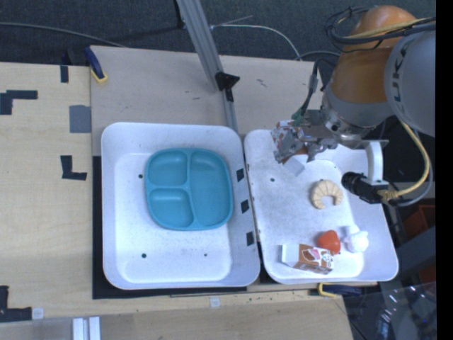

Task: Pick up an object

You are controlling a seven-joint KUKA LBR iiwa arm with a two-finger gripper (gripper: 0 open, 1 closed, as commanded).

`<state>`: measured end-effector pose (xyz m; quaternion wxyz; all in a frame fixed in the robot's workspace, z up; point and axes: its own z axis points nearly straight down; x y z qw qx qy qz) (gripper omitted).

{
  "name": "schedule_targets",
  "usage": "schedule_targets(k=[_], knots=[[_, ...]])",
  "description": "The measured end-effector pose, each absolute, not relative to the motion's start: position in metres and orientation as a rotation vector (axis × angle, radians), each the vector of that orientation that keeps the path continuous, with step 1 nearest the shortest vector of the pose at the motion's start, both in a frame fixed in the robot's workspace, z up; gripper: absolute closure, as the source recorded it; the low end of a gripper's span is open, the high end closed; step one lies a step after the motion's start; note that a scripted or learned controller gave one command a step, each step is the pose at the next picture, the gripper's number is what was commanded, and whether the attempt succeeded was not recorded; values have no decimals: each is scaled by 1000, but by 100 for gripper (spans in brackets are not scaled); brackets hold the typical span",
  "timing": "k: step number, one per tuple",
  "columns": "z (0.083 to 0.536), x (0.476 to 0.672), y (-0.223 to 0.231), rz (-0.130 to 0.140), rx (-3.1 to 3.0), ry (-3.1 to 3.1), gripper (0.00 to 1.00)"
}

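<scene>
My gripper hangs over the far left corner of the right bin, below the grey arm with its orange band. A tan croissant lies in the middle of that bin, just right of and nearer than the gripper. Along the bin's near edge sit a small red object, a white object touching its right side, and a brown and white packet. I see nothing held in the gripper.
The left bin holds a teal divided plate. A slanted metal pole stands behind the bins. Cables and a black fitting hang off the arm over the right bin's right side.
</scene>
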<state>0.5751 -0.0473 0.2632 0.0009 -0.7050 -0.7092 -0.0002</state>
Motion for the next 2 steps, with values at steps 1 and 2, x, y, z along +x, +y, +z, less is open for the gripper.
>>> schedule_targets(k=[1, 2], knots=[[247, 560, 10, 3, -2211, -2226, 100], [252, 539, 61, 2, -2211, -2227, 100]])
